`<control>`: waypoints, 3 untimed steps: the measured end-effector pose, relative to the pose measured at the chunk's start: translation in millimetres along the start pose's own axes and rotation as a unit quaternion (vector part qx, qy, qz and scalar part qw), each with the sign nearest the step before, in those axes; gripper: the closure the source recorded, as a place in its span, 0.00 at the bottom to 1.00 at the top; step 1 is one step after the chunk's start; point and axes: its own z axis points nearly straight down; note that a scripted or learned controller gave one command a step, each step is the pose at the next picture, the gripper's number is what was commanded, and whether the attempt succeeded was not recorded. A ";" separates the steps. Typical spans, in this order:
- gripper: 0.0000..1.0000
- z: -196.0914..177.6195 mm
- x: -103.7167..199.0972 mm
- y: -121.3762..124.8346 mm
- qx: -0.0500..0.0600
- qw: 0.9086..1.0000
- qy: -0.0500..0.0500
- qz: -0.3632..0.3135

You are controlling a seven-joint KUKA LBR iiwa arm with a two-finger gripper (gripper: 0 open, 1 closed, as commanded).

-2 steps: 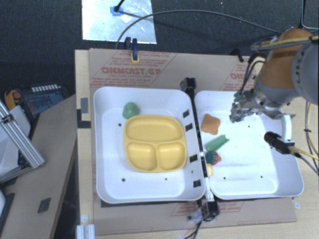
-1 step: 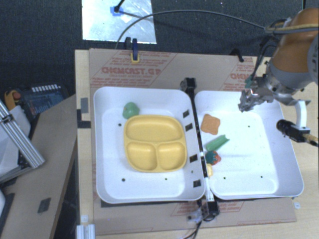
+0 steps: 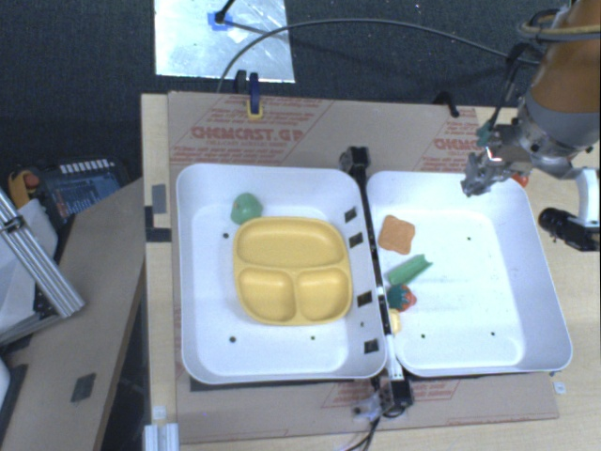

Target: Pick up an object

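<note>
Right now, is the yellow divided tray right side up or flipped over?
Right side up. The yellow tray lies flat in the left bin, its three hollow compartments facing up, with nothing visible in them.

Several loose objects are seen in the two bins. A yellow tray (image 3: pixel 290 282) with three compartments lies flat in the middle of the left bin (image 3: pixel 202 346). A small green lump (image 3: pixel 247 208) rests just beside the tray's far left corner. In the right bin (image 3: pixel 526 336), near the divider, an orange flat piece (image 3: pixel 396 235) lies alone. Below it a green wedge (image 3: pixel 409 270) is laid at a slant, touching a small red and blue item (image 3: pixel 401 298). A small yellow bit (image 3: pixel 393 322) sits at the divider.
</note>
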 end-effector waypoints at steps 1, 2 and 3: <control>1.00 21.2 52.7 -18.0 0.004 1.000 0.002 -0.002; 1.00 34.0 111.9 -34.2 0.004 1.000 0.002 -0.002; 1.00 47.7 150.5 -52.0 0.004 1.000 0.001 -0.002</control>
